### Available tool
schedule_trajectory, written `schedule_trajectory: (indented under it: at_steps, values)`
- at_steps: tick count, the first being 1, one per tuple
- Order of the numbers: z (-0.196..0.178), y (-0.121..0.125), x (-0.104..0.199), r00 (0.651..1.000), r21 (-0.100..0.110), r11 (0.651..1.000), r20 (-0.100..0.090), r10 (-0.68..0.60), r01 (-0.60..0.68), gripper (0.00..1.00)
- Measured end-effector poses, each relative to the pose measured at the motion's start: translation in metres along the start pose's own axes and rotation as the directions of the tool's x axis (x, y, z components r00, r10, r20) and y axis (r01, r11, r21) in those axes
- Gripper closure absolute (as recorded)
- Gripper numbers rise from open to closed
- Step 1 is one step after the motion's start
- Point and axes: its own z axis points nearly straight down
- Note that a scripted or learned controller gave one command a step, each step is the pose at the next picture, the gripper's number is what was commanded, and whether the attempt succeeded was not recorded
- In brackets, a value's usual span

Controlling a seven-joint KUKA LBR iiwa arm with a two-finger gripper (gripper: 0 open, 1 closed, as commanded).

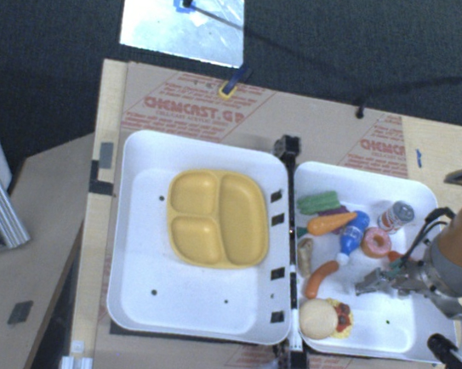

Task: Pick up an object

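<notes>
The burger (324, 318) lies below-left of the gripper (373, 284), whose fingers look parted and hold nothing; the sausage (320, 278) sits just to its left. Crowded toys risk a glancing close that nudges the donut (375, 242) away

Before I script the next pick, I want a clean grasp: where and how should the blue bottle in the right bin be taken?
Grip the blue bottle across its wider blue body, coming straight down from above. It lies flat and slanted, white cap toward the hot dog, with the carrot and donut close on either side, so the fingers probably fit best across its narrow width. The end effector sits nearby.
</notes>
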Motion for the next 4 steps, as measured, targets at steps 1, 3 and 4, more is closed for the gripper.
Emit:
schedule_trajectory:
  at_steps: [1,3,4]
  values:
    - [0.014,0.001,0.000,1.000,-0.002,1.000,0.001,-0.001,0.001,0.00]
    - [-0.045,0.000,-0.009,1.000,-0.007,1.000,0.003,0.001,-0.001,1.00]
    - [-0.088,0.001,-0.010,1.000,-0.009,1.000,0.004,-0.004,0.004,1.00]
